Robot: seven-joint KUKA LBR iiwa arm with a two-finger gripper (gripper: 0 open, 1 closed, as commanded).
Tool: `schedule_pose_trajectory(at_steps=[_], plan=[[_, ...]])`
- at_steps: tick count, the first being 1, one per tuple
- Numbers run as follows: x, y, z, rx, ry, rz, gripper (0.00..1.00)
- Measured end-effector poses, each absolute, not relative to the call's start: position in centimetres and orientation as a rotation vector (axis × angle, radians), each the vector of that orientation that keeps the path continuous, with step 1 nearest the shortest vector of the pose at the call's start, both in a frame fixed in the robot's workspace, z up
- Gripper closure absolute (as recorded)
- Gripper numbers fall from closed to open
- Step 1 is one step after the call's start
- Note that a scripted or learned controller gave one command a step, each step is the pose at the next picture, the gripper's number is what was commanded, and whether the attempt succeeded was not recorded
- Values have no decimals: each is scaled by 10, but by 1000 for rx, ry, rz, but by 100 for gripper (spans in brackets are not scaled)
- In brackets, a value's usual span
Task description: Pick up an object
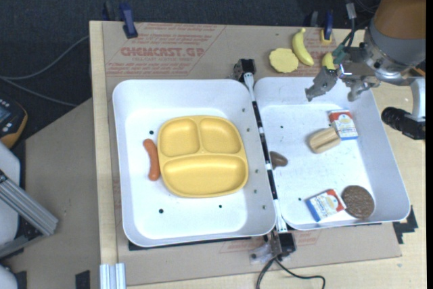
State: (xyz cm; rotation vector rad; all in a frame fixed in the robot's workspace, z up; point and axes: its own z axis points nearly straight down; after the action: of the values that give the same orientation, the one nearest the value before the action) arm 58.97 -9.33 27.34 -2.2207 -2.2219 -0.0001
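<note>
My gripper (336,89) hangs over the far edge of the right bin (385,166), its two fingers spread apart and open with nothing between them. Below it in that bin lie a small red, white and blue carton (344,125) and a tan bread roll (323,140). Near the bin's front edge sit a blue and white carton (325,204) and a round brown patty (357,201). A small brown piece (278,160) rests by the bin's left wall.
The left bin (128,118) holds a yellow divided plate (203,156) with an orange sausage (153,159) beside it. On the board behind the bins lie a toy banana (302,47) and a yellow round piece (283,60).
</note>
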Motion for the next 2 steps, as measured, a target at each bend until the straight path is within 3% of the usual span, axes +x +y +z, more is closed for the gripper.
schedule_pose_trajectory(at_steps=[1, 2], plan=[[610, -158, 166, -2224, -2212, 10, 0], [598, -167, 84, -2228, -2228, -4, 0]])
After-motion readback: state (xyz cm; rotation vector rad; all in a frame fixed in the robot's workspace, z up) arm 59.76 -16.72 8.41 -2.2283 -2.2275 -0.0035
